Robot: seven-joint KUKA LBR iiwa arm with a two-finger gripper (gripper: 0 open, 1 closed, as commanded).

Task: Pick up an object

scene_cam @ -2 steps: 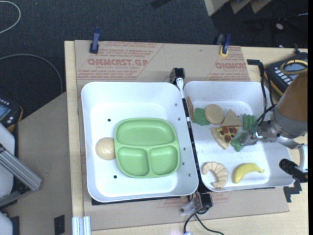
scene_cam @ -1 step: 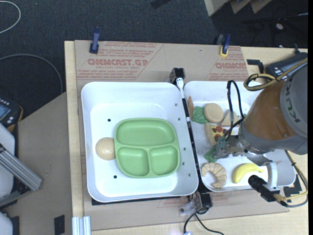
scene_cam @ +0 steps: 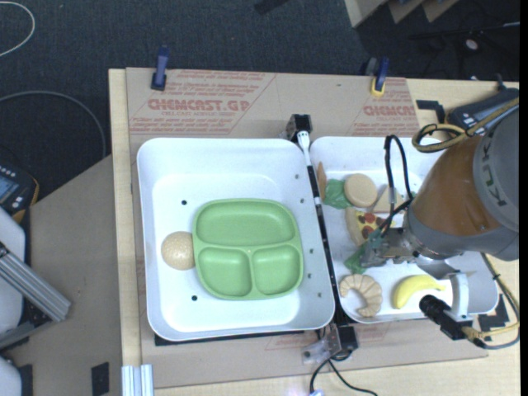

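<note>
over the right bin [scene_cam: 346, 148], the arm [scene_cam: 462, 196] reaches down among the toy food, and its jaws [scene_cam: 381, 250] sit low near the middle of that bin, above a green scrap, perhaps a toy leaf [scene_cam: 360, 258]. whether they are wide, narrow or closed on anything i cannot tell; the wrist hides the tips.

the nearest likely targets lie just beside the jaws. the croissant [scene_cam: 361, 291] is below and slightly left of them, close to the bin's near wall. the banana [scene_cam: 417, 289] is below and to the right, partly under the wrist. a round bun [scene_cam: 360, 190] sits above them, with a second green piece [scene_cam: 336, 194] to its left and a pale item with red spots [scene_cam: 365, 221] between the bun and the jaws.

to do this step well, i judge the jaws should settle on one item, not the clutter between several, and close across its short width. the banana's long axis runs roughly left to right, curving, its visible end pointing left toward the croissant, so a grip would go across that line. the croissant also lies roughly crosswise, its horns turned downward.

well left of the jaws, the other bin [scene_cam: 157, 221] holds a green divided tray [scene_cam: 247, 247] and a beige ball [scene_cam: 177, 250].
</note>
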